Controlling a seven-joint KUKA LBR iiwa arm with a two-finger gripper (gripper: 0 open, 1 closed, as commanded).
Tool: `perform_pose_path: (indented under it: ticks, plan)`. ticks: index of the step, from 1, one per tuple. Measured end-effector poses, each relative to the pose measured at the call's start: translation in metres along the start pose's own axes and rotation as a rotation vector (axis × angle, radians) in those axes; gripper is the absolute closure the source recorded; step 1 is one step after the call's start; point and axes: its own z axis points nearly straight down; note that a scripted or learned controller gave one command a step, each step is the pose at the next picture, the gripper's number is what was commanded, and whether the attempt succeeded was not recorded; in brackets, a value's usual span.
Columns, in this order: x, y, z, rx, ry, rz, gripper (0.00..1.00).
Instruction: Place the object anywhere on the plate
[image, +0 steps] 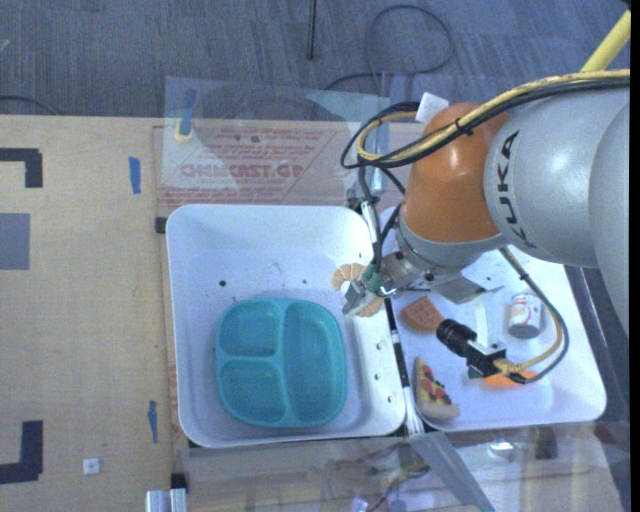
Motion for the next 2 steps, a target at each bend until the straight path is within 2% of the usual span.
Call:
perform_pose_path:
  ticks: [1, 2]
  plan:
    - [0.07, 0.058, -0.019, -0.005, -0.002, -0.138, 1.0]
    - [0.089, 0.037, -0.001, 0.001, 0.0, -0.039, 1.0]
